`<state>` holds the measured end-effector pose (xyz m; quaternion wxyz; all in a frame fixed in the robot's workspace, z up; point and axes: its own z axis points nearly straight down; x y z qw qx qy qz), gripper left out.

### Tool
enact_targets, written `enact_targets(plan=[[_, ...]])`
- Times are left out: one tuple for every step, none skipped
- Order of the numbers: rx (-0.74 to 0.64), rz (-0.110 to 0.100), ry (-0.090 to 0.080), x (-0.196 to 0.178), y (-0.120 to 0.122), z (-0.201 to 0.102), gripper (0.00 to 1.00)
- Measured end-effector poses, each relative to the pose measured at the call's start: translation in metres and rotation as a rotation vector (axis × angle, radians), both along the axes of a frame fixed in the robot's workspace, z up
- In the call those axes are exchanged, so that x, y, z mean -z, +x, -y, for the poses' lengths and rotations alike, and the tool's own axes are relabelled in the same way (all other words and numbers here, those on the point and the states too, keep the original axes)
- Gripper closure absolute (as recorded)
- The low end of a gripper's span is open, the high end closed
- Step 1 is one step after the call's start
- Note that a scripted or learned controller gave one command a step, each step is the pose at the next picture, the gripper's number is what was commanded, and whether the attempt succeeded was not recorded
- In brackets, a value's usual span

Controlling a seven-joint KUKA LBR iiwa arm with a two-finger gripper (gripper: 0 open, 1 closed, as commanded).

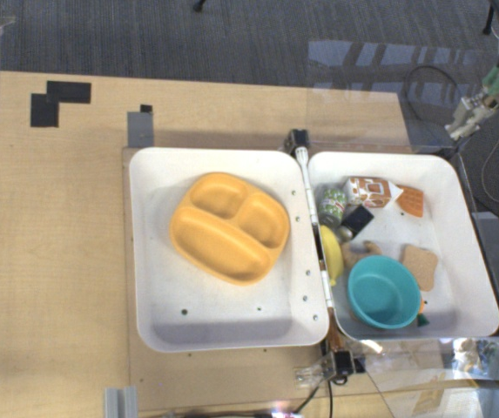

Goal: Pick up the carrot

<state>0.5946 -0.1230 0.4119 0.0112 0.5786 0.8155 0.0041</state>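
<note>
One tool | top right, off the bins | opening: cannot tell | nothing visibly held

Dark grey carpet is stretching across the top, a pale wooden surface is lying below it, black tape patches are sitting near its far left corner.

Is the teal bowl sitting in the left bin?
No, the teal bowl sits in the right bin; the left bin holds the yellow divided plate.
</note>
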Motion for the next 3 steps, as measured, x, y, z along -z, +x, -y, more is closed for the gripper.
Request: enact_targets(plan=[[0.0,-0.001,0.0,0.0,0.0,0.0,0.0],[-0.006,0.01,-0.003,-0.013,0.002,-0.001,1.0],[-0.005,0.01,-0.002,-0.013,0.002,-0.001,0.0]])
